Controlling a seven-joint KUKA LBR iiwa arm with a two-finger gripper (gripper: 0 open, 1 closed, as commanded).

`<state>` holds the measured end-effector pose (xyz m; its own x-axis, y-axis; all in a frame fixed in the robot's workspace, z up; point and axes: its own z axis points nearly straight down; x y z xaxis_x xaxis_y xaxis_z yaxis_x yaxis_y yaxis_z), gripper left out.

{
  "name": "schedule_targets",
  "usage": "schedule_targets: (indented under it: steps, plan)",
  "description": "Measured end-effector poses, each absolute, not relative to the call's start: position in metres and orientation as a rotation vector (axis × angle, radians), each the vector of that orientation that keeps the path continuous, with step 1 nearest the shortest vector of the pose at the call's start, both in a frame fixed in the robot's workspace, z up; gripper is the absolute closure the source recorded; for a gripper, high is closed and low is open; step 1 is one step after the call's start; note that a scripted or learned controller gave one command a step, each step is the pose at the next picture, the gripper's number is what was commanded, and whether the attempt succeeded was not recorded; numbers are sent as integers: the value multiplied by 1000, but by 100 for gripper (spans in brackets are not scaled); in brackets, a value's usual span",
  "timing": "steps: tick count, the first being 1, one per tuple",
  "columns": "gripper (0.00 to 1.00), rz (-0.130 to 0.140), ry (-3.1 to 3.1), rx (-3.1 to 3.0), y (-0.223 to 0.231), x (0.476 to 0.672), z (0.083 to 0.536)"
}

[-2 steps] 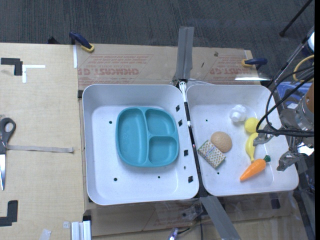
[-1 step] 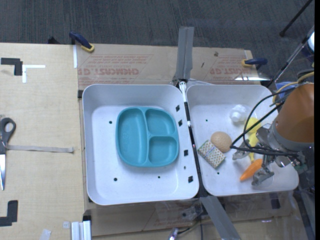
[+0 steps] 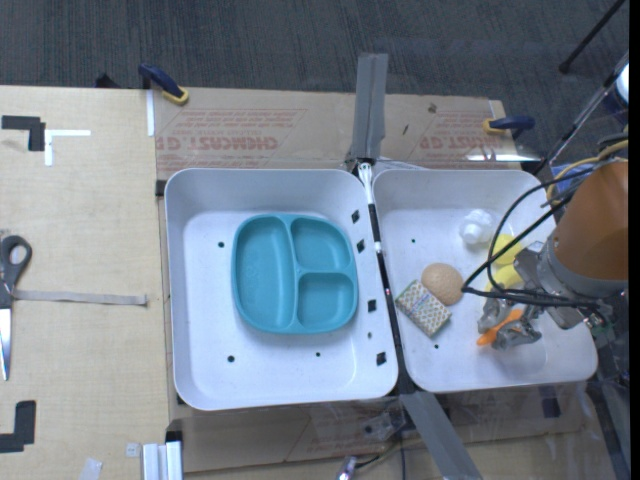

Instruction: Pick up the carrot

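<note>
two shallow white bins sit side by side on the worktop (image 3: 80,368), the left bin (image 3: 190,368) holding a teal divided plate (image 3: 296,272) near its middle, and the right bin (image 3: 440,368) holding the smaller things. the arm (image 3: 598,223) comes in from the right edge of the frame, its orange band showing at mid right, with black and yellow cables looping across the right bin's upper right part. the hand (image 3: 508,326) is down in the lower right part of the right bin, and the carrot (image 3: 498,330), a small orange piece, shows at the fingertips there, poking out toward the lower left of the metal fingers. the carrot looks to be between the fingers, but the fingers are dark and crowded and it is hard to tell how firmly they close on it. just left of the hand lies a tan rounded object (image 3: 443,282), and touching its lower left side is a patterned square sponge-like block (image 3: 424,308), tilted like a diamond. a white crumpled item (image 3: 476,227) lies toward the upper part of the right bin, and a yellow object (image 3: 508,264) sits partly hidden behind the cables, just above the hand. on the far left of the frame, scissors (image 3: 10,268) lie on the worktop, well apart from both bins. two blue and yellow clamps (image 3: 163,83) grip the cardboard along the upper edge.
</note>
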<state>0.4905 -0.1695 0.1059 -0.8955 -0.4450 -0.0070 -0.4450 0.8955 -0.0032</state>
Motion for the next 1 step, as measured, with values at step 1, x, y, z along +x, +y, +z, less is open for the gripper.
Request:
schedule_targets:
  steps: [1]
  plan:
    - [100,-2,3115,-359,-133,514,193]
